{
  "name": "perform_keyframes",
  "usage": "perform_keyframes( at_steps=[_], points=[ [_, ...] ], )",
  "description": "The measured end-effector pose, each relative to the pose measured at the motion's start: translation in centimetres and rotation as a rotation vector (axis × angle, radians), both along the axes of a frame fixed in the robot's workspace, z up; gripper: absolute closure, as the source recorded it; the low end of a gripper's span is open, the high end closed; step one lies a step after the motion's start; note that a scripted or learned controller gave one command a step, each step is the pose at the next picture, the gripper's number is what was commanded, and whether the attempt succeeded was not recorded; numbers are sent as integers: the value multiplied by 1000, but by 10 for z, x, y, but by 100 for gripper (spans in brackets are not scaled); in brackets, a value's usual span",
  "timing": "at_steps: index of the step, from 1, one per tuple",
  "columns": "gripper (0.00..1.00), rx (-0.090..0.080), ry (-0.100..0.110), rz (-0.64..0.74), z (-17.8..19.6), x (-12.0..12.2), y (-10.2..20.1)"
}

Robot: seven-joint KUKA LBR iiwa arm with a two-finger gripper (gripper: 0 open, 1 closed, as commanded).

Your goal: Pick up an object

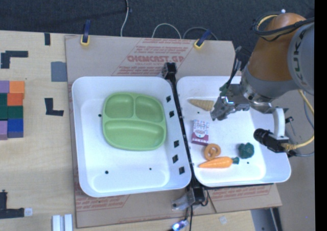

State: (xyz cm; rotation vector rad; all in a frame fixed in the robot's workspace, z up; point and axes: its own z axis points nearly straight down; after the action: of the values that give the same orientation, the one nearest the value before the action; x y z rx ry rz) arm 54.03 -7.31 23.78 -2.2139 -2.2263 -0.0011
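Nearest the front rim of the right bin (276,176) lies a toy carrot (216,162), its long axis running across the view, green top pointing right toward a small dark green piece (246,150) just beside it. Touching or nearly touching the carrot's upper edge sits a small orange pretzel-shaped ring (212,150), and just behind that a little pink-and-white packet (200,131), standing roughly square to the bin's divider. Farther back, near the bin's rear left, lies a tan ice-cream cone (202,104) — its long axis runs left to right, with one end close under the gripper (220,111). The gripper hangs over the rear middle of this bin, and nothing shows between its fingers; whether they are spread or closed I cannot tell from this slant. The relation that matters — the cone is the closest thing to the hand, lying just to its left in the view, while the packet sits forward and left, and the carrot group well forward. A pick on the cone would, by my judgement, need only a short shift left and a descent, with the fingers set across the cone's narrow width rather than along its length. The left bin (87,174) holds a green divided plate (134,121), well apart from the arm and not in play.
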Motion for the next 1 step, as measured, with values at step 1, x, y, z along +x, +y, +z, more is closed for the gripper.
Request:
perform_keyframes(
  at_steps=[1],
  points=[
    [100,0,2,0,-13,-6,50]
  ],
)
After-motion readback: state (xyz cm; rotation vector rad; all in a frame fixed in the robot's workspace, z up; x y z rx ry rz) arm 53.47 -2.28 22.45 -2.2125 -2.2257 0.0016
